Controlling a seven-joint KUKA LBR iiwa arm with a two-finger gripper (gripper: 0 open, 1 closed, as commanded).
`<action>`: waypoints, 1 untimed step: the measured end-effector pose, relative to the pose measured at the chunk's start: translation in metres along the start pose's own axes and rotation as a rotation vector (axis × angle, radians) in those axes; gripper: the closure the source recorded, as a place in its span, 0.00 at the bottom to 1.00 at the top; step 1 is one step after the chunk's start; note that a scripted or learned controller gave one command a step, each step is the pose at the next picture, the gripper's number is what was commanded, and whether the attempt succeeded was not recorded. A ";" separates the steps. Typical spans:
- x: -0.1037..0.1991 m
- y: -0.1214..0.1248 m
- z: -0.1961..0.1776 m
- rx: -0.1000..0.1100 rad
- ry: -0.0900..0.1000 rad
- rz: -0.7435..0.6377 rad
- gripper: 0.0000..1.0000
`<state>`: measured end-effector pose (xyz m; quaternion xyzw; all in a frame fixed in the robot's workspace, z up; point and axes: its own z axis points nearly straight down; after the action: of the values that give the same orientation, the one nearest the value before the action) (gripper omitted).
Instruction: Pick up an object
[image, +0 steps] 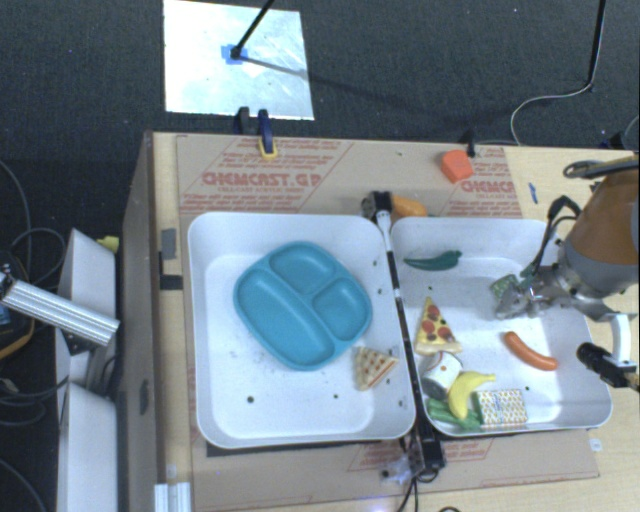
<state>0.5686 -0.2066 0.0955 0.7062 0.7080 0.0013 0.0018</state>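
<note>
- The desk (300, 165) carries two white bins side by side, so things can be lifted from one and dropped in the other.
- The left bin (225, 400) holds a blue plate (300, 303) with three compartments, lying flat near the middle and tilted in plan. A waffle wedge (374, 367) lies just beside the plate's lower right edge, near the shared wall.
- The right bin (570, 405) holds most of the things, scattered loosely, which suits a program that grabs whatever lies under it.
- In it, a green pepper (433, 261) lies near the far wall; a pizza slice (434, 327) lies by the shared wall; below that a banana (465, 388) rests on something green, with a patterned block (501, 406) touching it at the near wall.
- A sausage (529, 351) lies alone on bare floor in the right half, the nearest candidate for picking, in my judgement.
- The gripper (513, 297) is low in the right bin, just above the sausage in the view and apart from it. I cannot tell whether it is apart or together; nothing is seen in it.
- Beyond the bins an orange block (456, 165) sits on the desk.
</note>
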 end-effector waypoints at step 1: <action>0.049 -0.006 -0.115 -0.001 0.000 -0.001 1.00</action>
<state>0.5616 -0.1573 0.2100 0.7059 0.7083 0.0015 0.0022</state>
